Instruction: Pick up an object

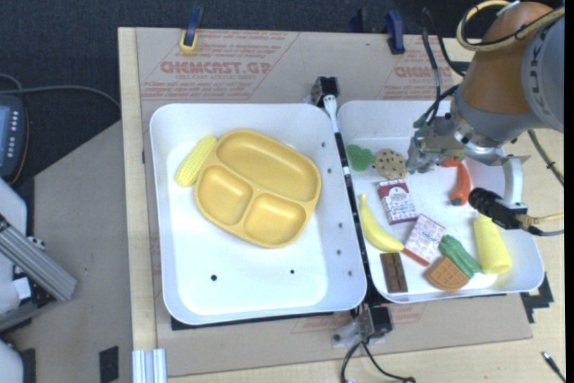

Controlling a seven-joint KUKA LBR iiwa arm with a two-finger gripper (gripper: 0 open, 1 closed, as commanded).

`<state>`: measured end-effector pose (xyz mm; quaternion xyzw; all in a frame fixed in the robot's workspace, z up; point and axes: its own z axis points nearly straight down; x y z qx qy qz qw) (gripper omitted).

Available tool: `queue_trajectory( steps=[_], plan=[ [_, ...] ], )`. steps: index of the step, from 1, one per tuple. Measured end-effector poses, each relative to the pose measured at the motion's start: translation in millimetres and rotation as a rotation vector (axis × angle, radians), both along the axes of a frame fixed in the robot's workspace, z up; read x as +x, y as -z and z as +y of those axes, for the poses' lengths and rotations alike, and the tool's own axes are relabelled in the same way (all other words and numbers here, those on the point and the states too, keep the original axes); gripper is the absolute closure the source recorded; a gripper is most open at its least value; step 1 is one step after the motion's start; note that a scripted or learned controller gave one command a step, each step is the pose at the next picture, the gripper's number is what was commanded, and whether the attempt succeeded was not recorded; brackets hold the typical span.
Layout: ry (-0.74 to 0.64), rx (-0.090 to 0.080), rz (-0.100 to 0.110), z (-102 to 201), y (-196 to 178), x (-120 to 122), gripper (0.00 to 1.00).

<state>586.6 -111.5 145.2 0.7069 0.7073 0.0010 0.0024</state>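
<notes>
The right bin [529, 278] holds several toy foods: a green piece [360, 157], a round cookie [389, 162], a red-and-white box [396, 201], a banana [378, 230], a second red-and-white packet [424, 237], a brown bar [393, 272], a waffle-like piece [446, 273], a green pickle [460, 255], a yellow piece [491, 244] and an orange carrot [461, 182]. My gripper [429, 157] hangs low over the back of this bin, just right of the cookie and left of the carrot. I see nothing held in it.
The left bin [179, 265] carries a yellow divided plate [258, 187] and a corn cob [195, 161] at its back left. Blue clamps [190, 31] grip the cardboard's far edge. The bins' shared rim [345, 193] runs between them.
</notes>
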Motion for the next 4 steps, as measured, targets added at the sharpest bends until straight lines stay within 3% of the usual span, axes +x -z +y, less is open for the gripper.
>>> queue_trajectory(
  steps=[1,2,3,4],
  plan=[
    [-0.001,0.001,-0.001,9.1,-58.1,-1.5,1.0],
    [-0.001,0.001,0.0,9.2,-81.4,-0.3,1.0],
    [-0.004,0.004,0.007,61.8,-70.8,3.9,1.0],
    [-0.006,0.003,0.002,112.5,-83.9,3.0,1.0]
  ],
)
